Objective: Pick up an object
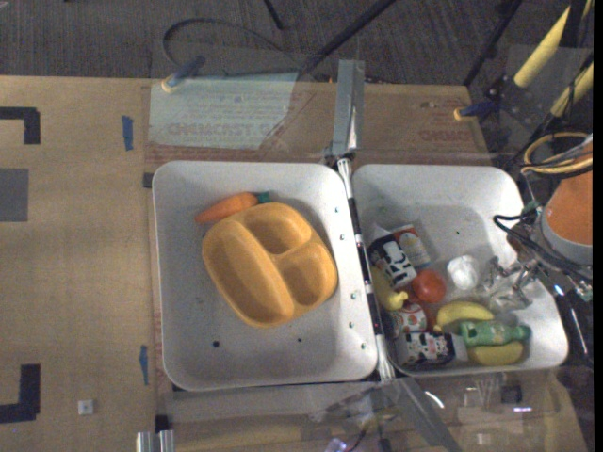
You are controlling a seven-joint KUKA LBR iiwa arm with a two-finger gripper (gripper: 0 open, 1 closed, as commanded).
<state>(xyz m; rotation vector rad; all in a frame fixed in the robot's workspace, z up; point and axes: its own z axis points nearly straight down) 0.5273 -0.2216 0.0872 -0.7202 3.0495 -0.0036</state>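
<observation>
My gripper (510, 282) hangs low over the right side of the right bin (443, 188), just right of a small clear object (462, 271). The arm's orange band (571, 211) is at the view's right edge. Clustered in the bin's front half are a black-and-white labelled can (397, 256), a red tomato (430, 285), a banana (464, 313), a green bottle (491, 332), a yellow fruit (500, 353), a small cow-print carton (430, 347) and a small yellow toy (393, 298). Nothing is seen in the gripper's hold.
The left bin (179, 281) holds an orange divided plate (268, 263) and a carrot (226, 207) behind it. A metal divider (350, 205) runs between the bins. Cables (556, 153) hang at the right, near the arm.
</observation>
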